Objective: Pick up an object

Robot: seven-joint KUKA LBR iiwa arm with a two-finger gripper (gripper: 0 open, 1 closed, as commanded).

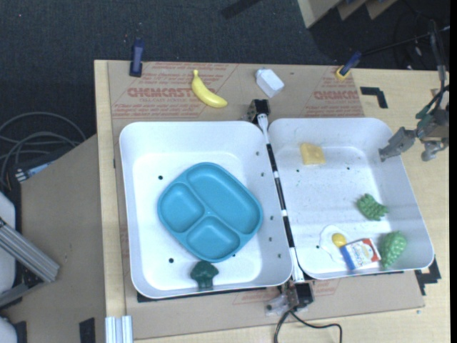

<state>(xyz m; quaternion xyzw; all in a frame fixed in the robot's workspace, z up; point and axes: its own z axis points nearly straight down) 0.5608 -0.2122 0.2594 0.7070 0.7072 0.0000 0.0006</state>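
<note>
At 3 o'clock, beyond the right white bin [400, 184], the end effector [418, 140] is of indeterminate state; descend vertically onto the yellow foam block [311, 153].

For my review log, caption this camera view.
Gripper at the right bin's far edge; blue plate in the left bin.

A light wooden worktop [107, 191] carries a brown cardboard sheet [314, 100] printed with red lettering. On that sheet sit two shallow white plastic bins side by side, the left bin [132, 148] and the right bin [400, 170], their inner rims touching. Behind the bins, on the cardboard, lie a yellow toy banana [207, 91] and, well to its right, a small white block [270, 83]. Blue clamps [136, 57] grip the sheet's far edge.
</note>
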